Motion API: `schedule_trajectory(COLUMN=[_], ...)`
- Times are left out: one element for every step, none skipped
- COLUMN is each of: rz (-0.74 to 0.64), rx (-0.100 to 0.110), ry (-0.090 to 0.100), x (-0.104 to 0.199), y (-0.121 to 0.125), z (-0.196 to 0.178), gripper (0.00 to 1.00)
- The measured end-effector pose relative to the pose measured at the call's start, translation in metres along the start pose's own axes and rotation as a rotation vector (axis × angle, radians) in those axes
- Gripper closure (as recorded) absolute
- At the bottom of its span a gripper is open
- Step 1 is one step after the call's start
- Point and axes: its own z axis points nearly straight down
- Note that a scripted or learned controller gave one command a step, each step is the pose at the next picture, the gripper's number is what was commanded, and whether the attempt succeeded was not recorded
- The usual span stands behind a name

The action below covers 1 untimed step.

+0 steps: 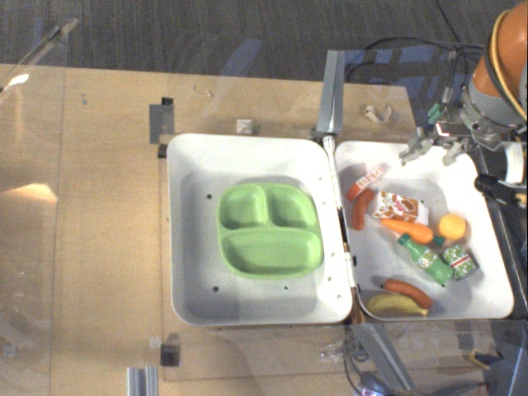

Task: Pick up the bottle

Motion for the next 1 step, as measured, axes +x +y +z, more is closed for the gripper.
schedule_trajectory(rz=[0.07], rx=[-0.002], ry=[-0.001], x=[-0.0096], y=[-0.0478], z=[0.0705], gripper=[0.0])
